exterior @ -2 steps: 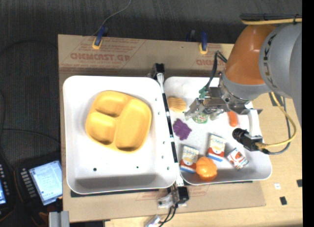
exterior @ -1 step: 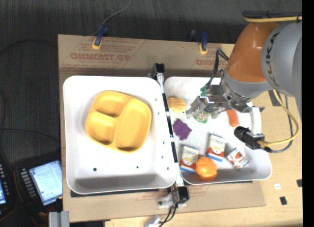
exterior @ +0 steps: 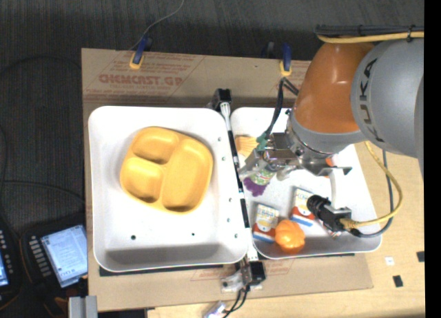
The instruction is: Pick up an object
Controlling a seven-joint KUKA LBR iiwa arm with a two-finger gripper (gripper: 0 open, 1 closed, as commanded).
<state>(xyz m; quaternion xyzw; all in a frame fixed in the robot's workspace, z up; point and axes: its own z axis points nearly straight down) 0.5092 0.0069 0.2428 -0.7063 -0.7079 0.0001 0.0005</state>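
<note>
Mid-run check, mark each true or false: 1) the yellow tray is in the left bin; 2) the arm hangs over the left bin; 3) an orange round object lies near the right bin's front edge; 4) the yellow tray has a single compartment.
1) True: the yellow tray sits in the left bin.
2) False: the arm is over the right bin.
3) True: the orange round object lies there.
4) False: it has three compartments.

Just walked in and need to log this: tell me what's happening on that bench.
A grey and orange arm reaches from the right over the right bin, its gripper low among small items there: an orange fruit, little cartons and something purple. No grasp is visible. The left bin holds a yellow divided tray.
</note>
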